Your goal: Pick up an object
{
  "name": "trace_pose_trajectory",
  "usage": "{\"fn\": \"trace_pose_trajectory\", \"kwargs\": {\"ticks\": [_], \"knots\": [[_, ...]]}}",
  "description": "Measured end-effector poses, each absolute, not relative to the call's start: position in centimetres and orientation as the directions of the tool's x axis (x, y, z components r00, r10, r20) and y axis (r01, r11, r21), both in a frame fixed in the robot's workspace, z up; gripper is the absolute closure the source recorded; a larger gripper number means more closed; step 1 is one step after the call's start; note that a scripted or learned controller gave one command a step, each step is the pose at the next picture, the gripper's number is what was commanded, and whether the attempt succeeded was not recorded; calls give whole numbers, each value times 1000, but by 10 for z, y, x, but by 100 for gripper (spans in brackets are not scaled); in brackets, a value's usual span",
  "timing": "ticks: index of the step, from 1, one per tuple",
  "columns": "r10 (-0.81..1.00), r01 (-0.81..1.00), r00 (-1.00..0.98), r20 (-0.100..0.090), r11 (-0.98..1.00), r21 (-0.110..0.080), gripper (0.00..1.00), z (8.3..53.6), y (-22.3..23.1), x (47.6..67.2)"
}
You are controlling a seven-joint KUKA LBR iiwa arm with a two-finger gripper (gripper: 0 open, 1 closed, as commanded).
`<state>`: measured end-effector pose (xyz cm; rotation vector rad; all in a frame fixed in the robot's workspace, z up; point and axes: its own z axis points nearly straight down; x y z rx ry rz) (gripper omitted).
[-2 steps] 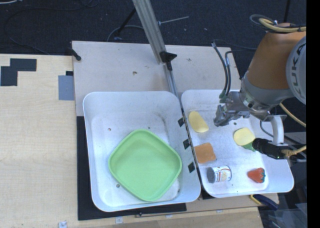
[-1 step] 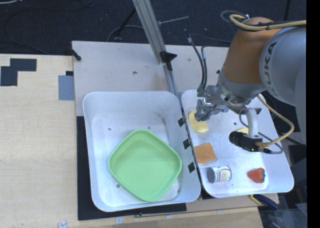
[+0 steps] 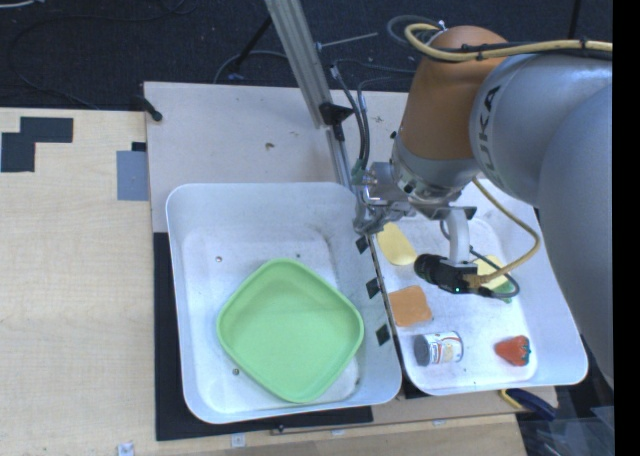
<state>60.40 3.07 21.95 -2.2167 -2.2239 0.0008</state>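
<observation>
My gripper (image 3: 373,210) hangs over the divide between the two bins, at the left edge of the right bin (image 3: 560,339), under the grey wrist with its orange band. Just below it to the right lies a pale yellow piece (image 3: 397,244). Further toward the front of that bin are an orange square block (image 3: 410,306), a small tin on its side (image 3: 438,348) and a red strawberry-like item (image 3: 513,350). A yellow object (image 3: 491,266) is partly hidden near the wrist.
A light green square plate (image 3: 290,329) fills much of the left bin (image 3: 200,234). A slanted aluminium rail (image 3: 305,54) rises behind the bins. The arm's bulk covers the back of the right bin.
</observation>
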Motion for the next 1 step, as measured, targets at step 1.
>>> {"fn": "trace_pose_trajectory", "kwargs": {"ticks": [1], "knots": [[1000, 1000, -3, 1, 3, 0, 100, 224, 76, 636]]}}
